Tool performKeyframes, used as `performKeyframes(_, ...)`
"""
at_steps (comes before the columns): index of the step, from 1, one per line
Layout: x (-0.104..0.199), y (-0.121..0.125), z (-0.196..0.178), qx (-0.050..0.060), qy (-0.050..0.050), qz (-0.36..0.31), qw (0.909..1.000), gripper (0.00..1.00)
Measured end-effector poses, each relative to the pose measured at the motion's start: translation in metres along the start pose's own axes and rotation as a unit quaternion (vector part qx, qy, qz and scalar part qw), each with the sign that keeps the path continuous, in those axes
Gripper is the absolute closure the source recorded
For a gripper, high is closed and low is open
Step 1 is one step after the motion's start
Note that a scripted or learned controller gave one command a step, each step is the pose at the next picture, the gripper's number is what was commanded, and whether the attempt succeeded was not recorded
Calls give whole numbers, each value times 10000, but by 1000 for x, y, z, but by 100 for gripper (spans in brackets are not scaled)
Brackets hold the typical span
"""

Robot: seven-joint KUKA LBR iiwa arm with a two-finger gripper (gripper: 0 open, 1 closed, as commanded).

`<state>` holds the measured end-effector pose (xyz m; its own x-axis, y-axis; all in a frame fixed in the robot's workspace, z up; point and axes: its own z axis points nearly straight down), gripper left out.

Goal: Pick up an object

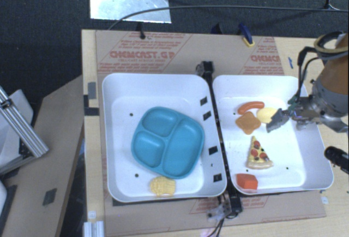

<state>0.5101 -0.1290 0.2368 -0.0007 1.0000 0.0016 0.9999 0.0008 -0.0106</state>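
— Cardboard covers the surface point(163, 50), doesn't it, with two white bins side by side on top?

— Yes. The left bin point(117, 137) holds a blue divided plate point(167, 142), and a yellow corn piece point(162, 185) lies just beside the plate's near edge.

— And the right bin point(305, 170)?

— A red sausage point(251, 106) lies towards its far side, with a tan toast slice point(248, 122) just below it and a pale yellow piece point(265, 114) right next to both. A pizza slice point(258, 154) sits near the middle, and an orange-red block point(247, 181) sits at the near left corner.

— Where is the gripper point(277, 120)?

— Over the right bin, reaching in from the right, low and just beside the pale yellow piece. Its dark fingers point(274, 123) point left towards the toast slice.

— Spread or pinching?

— I cannot tell; they read as one dark shape, and nothing shows between them.
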Motion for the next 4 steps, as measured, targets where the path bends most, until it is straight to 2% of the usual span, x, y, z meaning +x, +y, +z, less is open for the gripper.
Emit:
performKeyframes(1,0,2,-6,-61,-10,-15,10000,0)
performKeyframes(4,-15,12,146,-39,-3,-3,10000,0)
